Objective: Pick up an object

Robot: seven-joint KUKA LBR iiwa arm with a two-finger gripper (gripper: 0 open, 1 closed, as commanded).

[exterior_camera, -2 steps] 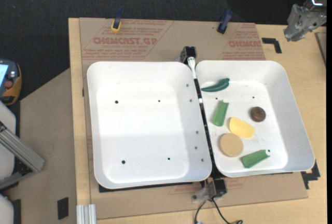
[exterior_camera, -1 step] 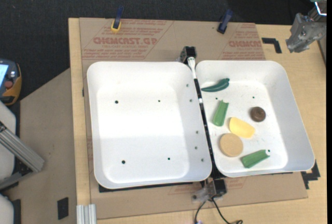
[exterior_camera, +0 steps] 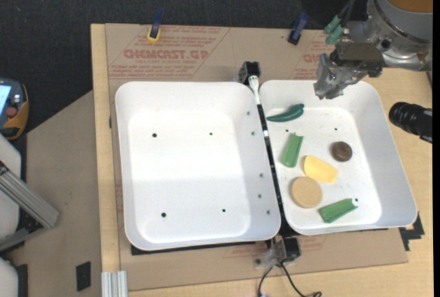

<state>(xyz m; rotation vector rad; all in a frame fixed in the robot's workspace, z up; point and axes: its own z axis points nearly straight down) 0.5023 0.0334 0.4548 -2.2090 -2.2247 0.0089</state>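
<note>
Hovering over the far end of the right bin [exterior_camera: 385,117], the gripper [exterior_camera: 331,88] isn't carrying anything, and honestly I can't tell how wide the claw is from this angle. Closest grab looks like the dark green pepper [exterior_camera: 286,113], lying just down and to the left of the claw, long axis running roughly across the bin. The brown ball [exterior_camera: 341,150] and yellow piece [exterior_camera: 320,169] sit farther toward the near side.

The left bin [exterior_camera: 185,165] offers unobstructed floor. In the right bin [exterior_camera: 385,151], six objects crowd the left and centre floor; open floor lies along its right side. The gripper [exterior_camera: 331,87] hangs over its far edge.
</note>
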